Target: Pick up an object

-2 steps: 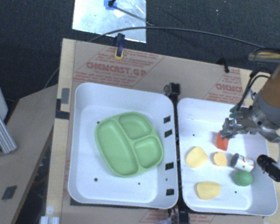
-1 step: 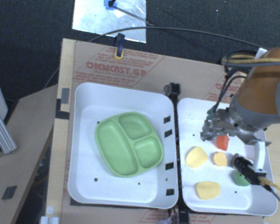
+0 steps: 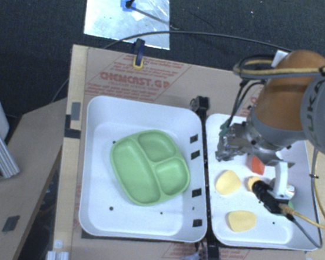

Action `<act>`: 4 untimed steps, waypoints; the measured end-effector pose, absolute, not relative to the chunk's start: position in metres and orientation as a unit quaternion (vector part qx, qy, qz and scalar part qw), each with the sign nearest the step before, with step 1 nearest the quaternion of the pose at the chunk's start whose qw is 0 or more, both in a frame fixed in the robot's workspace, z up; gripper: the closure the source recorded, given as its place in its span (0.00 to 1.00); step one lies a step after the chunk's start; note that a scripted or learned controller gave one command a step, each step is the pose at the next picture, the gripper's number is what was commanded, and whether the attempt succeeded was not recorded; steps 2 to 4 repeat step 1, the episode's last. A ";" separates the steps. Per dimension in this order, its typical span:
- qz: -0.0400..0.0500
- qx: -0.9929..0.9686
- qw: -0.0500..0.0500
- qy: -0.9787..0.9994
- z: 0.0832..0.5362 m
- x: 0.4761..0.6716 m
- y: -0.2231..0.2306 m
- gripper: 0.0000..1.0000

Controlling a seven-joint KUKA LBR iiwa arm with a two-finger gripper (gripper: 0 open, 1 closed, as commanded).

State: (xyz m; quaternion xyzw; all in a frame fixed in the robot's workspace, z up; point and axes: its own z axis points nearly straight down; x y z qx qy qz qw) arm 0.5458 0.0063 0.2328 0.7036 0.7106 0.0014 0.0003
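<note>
Probably light and firm, the yellow piece suits a pinch across its middle; whether the gripper is spread, I cannot tell.

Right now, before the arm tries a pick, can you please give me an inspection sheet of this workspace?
Surface: bench bearing left bin and right bin, side by side.
Job's things: two yellow pieces and an orange-red piece in the right bin.
Clutter: green divided plate in the left bin.
Grippers: gripper low over the right bin; finger state unclear.
Cables: yellow cable crossing the right bin.
Surroundings: cardboard sheet, foil square.
</note>
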 end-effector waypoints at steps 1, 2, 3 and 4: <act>0.000 0.704 -0.001 0.711 0.226 0.530 0.065 1.00; 0.000 0.704 -0.001 0.711 0.226 0.530 0.065 1.00; 0.000 0.704 -0.001 0.711 0.226 0.530 0.065 1.00; 0.000 0.704 -0.001 0.711 0.226 0.530 0.065 1.00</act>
